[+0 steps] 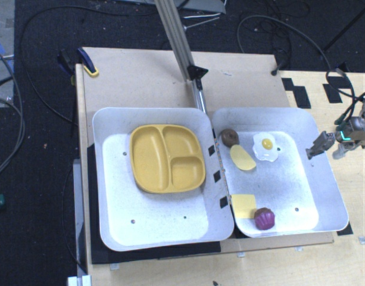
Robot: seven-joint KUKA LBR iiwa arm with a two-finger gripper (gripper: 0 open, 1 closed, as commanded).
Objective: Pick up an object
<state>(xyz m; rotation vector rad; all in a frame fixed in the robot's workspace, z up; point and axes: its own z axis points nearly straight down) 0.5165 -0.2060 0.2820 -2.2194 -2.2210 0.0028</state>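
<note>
yellow tray (168, 158) | white bins (111, 159) | purple toy (264, 218), maybe grapes

Fixed overhead slant onto both bins (111, 159)

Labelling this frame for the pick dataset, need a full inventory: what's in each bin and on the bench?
divided plate: 1, yellow, three compartments, in the left bin
left bin: 1, white, shallow
right bin: 1, white, shallow, beside the left bin
brown round item: 1, brown, right bin, far left corner
yellow oval piece: 1, pale yellow, right bin, just below the brown item
fried egg toy: 1, white with yellow centre, right bin, far middle
yellow square block: 1, yellow, right bin, near left
purple item: 1, purple, right bin, touching the block's near right corner
bench: 1, tan
gripper: 1, grey, over the right bin's right rim
</note>
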